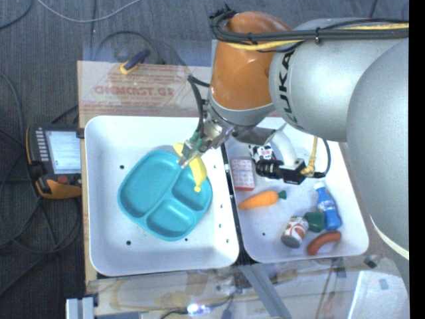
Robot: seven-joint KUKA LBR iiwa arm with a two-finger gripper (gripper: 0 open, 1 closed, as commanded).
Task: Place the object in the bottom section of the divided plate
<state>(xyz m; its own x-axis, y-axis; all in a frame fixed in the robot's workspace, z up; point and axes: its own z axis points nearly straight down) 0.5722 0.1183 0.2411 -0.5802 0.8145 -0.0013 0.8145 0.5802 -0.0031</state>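
Yellow banana-shaped toy [196, 169] hangs pinched between the fingers of my gripper [189, 153], over the upper right edge of the blue divided plastic plate [156, 195]. I should carry it toward the bottom section, lower gently, then release.

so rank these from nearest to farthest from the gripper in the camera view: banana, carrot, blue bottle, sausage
Measured from the gripper, over the divided plate in the left bin:
1. Banana, right at the fingertips, on the plate's right edge.
2. Carrot, near the left side of the right bin.
3. Blue bottle, toward the right bin's right side.
4. Sausage, in the right bin's lower right corner.
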